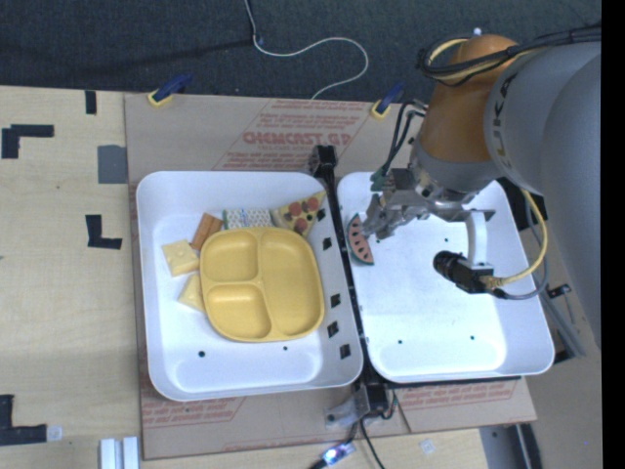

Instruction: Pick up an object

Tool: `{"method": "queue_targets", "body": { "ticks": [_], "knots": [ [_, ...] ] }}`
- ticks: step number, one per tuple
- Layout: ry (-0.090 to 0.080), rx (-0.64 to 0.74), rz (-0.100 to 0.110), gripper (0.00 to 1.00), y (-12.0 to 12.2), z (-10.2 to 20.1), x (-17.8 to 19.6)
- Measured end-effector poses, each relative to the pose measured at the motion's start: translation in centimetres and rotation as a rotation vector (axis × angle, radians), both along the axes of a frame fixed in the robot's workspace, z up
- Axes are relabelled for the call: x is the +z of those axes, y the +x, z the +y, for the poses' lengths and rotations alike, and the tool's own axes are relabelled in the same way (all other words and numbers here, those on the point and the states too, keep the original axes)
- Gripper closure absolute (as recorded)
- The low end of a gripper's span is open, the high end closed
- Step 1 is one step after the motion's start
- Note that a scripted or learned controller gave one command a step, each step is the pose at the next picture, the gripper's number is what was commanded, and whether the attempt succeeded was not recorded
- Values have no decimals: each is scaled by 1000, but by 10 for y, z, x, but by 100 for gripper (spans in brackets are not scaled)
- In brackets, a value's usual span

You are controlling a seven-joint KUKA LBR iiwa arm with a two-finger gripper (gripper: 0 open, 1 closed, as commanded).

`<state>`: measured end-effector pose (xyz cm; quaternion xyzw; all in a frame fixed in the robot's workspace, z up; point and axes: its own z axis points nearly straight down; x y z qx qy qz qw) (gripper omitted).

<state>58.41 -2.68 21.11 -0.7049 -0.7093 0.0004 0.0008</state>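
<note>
- Two shallow white bins sit side by side on a cardboard sheet: the left bin (156,291) carries most of the clutter, while the right bin (508,355) has a mostly bare floor.
- One small watermelon-slice toy (362,241) lies at about nine o'clock in the right bin, against the divider wall; it seems the likeliest target because the gripper (383,216) hovers just beside it, toward its one o'clock.
- Whether the tool is apart or together I cannot tell; the wrist and cabling hide its tips, and the slice appears to rest on the bin floor, not between anything.
- Judged from this, the pick is not yet done: the approach looks close to complete, and closing, gripping and lifting are all left.
- Materials: the slice reads as hard moulded plastic, a thin curved wedge with a red face, dark seeds and a green rind edge, so it is probably slippery and narrow to pinch.
- A yellow divided plate (262,283) fills the middle of the left bin, smooth and glossy, with three rounded compartments.
- Around the plate, from nine to one o'clock, lie flat play-food pieces: pale cracker-like squares (180,257), an orange-brown strip (205,231) and a pizza-like wedge (301,211), partly tucked under the plate's rim.
- The arm (469,115) is matte grey with an orange band, and black cables loop round it.
</note>
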Motion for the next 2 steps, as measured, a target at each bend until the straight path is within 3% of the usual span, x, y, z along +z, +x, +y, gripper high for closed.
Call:
{"method": "queue_targets", "body": {
  "ticks": [1,2],
  "knots": [
    [1,1,-3,100,28,49,15],
    [-1,-4,1,100,22,68,8]
  ]
}}
